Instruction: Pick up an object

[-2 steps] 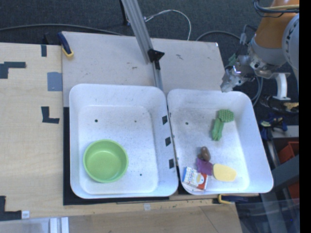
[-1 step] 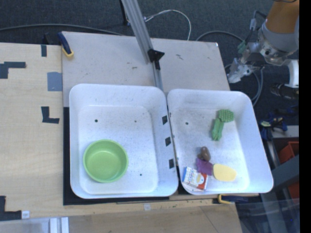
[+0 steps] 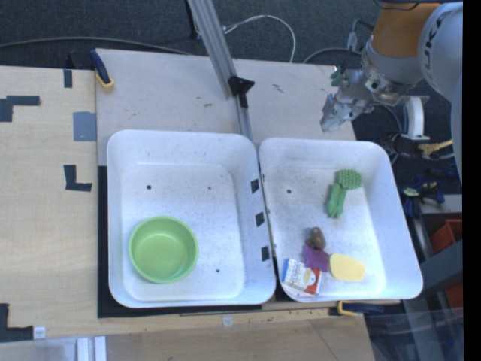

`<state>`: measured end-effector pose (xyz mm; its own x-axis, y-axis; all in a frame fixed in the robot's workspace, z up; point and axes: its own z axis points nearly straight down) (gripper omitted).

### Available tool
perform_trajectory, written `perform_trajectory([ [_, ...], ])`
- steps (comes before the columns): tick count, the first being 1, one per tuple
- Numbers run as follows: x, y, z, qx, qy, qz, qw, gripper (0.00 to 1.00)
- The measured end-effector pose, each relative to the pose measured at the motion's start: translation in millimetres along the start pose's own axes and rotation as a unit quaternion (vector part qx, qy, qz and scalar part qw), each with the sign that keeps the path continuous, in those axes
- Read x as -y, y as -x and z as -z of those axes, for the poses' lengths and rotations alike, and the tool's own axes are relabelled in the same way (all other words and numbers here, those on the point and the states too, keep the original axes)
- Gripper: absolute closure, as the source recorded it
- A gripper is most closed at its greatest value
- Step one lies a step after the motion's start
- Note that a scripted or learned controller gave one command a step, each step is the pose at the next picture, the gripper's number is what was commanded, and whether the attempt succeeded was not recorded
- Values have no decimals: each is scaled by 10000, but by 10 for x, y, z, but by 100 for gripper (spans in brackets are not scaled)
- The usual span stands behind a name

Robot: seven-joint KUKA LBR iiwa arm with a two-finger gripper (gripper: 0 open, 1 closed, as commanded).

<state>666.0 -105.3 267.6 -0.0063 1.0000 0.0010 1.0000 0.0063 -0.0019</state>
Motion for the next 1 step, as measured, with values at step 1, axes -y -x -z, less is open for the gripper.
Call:
perform_trajectory([
  [1,-54,-517,-6,-1,3,0,10000,100],
])
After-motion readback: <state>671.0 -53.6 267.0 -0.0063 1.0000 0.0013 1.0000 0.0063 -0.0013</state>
